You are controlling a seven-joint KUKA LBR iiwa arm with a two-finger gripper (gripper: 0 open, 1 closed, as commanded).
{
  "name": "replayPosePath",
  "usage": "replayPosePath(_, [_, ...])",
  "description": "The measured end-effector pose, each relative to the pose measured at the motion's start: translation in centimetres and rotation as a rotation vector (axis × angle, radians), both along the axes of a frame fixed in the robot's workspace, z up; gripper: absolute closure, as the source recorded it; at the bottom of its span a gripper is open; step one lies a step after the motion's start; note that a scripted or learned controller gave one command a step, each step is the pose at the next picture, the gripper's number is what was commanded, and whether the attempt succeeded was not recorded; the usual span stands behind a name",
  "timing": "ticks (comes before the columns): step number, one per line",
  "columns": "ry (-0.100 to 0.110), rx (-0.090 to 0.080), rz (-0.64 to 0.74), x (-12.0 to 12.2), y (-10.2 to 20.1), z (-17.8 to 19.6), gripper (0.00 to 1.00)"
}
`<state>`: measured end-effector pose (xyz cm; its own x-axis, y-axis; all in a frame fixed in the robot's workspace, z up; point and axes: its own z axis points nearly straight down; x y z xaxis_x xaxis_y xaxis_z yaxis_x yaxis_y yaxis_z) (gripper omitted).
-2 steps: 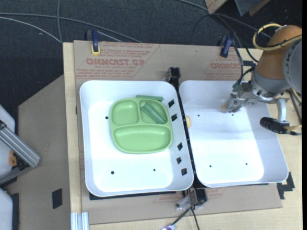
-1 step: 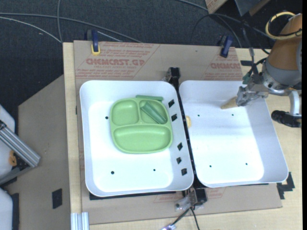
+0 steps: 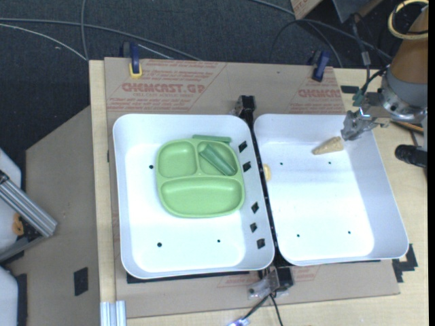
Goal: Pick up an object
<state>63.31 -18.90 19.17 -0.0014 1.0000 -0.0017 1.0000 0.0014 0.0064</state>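
Note:
A small tan wedge-shaped object point(image 3: 329, 147) lies in the right bin point(image 3: 319, 216), near its far right corner. My gripper point(image 3: 354, 127) hangs just to the right of it and slightly above, over the bin's far right rim. The tan object lies free beside the gripper, on the bin floor. A green divided plate point(image 3: 200, 182) lies in the left bin point(image 3: 183, 246), with a darker green piece point(image 3: 219, 157) in its upper right compartment.
A small yellowish bit point(image 3: 267, 173) sits at the right bin's left wall by the black divider clips. Blue clamps point(image 3: 135, 60) hold the cardboard base at the back. Cables and a black part lie right of the bins.

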Motion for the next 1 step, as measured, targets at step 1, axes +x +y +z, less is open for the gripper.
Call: replayPosePath(1, [0.003,0.001,-0.001,0.1,-0.01,1.98,1.0])
